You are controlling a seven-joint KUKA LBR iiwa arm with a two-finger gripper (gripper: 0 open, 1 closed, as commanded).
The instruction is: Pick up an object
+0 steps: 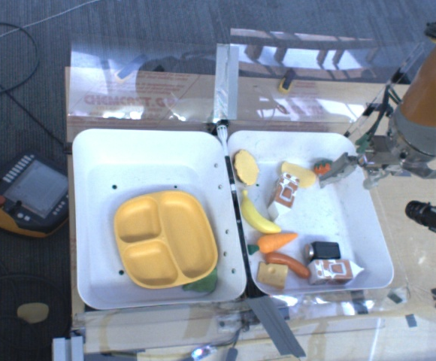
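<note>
Two white bins side by side on the bench, left bin (90, 171) and right bin (368, 239), touching along a shared middle edge.

In the left bin: yellow tray (165, 239) with three compartments, lying toward the near right corner. Green thing (201, 283) poking out from under the tray's near edge, too hidden to identify.

In the right bin, along the left edge from far to near: round yellow slice (246, 167) in the far left corner, banana (257, 215) just below it, curving beside the edge, then carrot (276, 241) pointing right, touching the banana's near end. At the near left corner, tan block (272, 274), with a sausage (289, 265) lying slantwise just beside it. Near the near edge, right of the sausage: small carton (332, 271) on its side, and a black block (322, 250) touching its far side. Toward the middle far part: another carton (285, 192), tilted, with a pale yellow wedge (299, 174) touching its far right side. Small orange and green piece (322, 168) just right of the wedge.

Arm (421, 104) reaching in over the right bin's far right corner. Gripper (340, 167) low over the far right part of the bin, just beside the orange and green piece; open or closed impossible to tell, nothing seen between it.

Black pendant (30, 190) on the floor left of the bins.
</note>
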